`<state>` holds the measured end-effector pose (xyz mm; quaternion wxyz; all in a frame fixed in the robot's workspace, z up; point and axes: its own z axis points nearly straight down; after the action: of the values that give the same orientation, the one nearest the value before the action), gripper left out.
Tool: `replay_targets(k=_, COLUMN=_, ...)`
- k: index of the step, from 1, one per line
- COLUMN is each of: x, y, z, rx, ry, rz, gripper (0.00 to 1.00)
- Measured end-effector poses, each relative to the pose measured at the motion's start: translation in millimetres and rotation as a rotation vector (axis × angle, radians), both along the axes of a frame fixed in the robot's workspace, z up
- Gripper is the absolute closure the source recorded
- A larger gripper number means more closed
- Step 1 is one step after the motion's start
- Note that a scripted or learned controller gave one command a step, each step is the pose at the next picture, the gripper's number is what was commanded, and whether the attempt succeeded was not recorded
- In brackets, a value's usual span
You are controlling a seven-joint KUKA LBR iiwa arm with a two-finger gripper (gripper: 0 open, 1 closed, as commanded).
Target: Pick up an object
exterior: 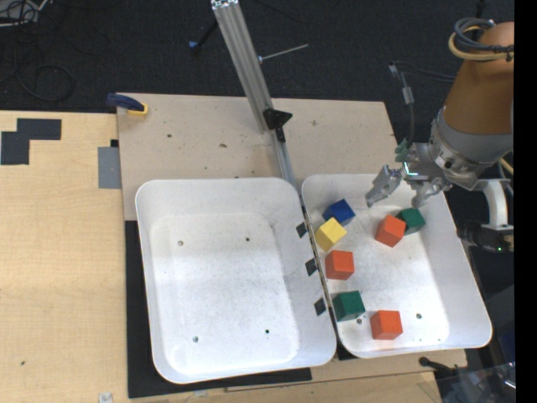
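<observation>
Hand over the right bin

The hand (405,188) hangs spread, grasping nothing, above the far blocks (orange block (389,230) beside green block (412,219)).

Arm (480,91): orange band w/ grey collar below, yellowish cable loop (480,42) on top. Wrist grey metal, small teal/green light spot nr centre. Gripper (403,193): 2 grey metal fingers, angular. White bracket-like part on arm's side, dark fittings

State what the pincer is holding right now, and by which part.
Nothing. The pincer hangs open over the right bin, its fingers spread with no block between them; the nearest orange block lies below on the bin floor.
</observation>
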<state>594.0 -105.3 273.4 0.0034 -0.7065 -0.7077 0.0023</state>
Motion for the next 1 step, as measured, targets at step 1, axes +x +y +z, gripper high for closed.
replay_targets(k=1, x=0.5, y=-1.2, z=2.5, rx=-0.001, ry=-0.005, rz=-0.002, gripper=0.00)
